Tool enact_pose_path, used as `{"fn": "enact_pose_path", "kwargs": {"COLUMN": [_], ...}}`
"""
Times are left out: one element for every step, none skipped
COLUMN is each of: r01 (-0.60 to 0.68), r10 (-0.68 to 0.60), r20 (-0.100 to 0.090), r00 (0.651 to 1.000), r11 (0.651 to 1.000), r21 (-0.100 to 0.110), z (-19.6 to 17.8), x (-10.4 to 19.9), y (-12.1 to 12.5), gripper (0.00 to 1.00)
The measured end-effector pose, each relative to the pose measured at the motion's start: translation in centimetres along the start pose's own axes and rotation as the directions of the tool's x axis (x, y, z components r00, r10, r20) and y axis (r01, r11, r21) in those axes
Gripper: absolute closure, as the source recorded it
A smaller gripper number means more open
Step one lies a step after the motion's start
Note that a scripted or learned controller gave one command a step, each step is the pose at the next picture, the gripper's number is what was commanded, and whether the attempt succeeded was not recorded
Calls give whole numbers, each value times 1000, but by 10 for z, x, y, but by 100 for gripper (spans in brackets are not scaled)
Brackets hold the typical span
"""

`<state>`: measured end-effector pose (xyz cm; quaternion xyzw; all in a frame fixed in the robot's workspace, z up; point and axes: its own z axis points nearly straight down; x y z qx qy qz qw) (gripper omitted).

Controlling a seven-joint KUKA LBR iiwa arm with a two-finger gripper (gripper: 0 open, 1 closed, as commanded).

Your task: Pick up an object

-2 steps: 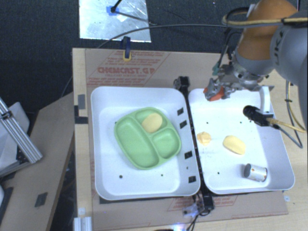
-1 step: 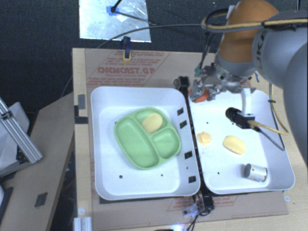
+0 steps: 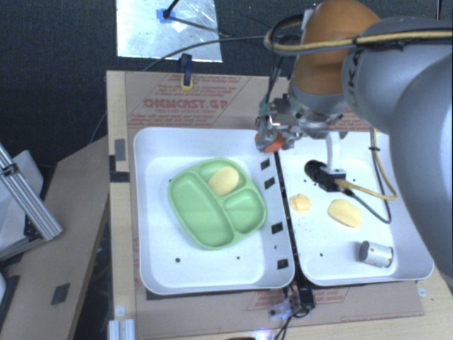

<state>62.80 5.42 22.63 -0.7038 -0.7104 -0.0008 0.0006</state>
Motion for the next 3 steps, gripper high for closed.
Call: {"fn": "enact_pose_path", "kwargs": {"r01": [1,-2,-2], "r10": [-1,2,2], "r20": [-1,1,2], "r00": [1000,1000,1000], "r11": [1000,1000,1000], "r21": [-2,-2,-1], "z": [-4,-4,-3], "x": [54,51,51], "y": [6,20,20], "gripper": [100,100,0]}}
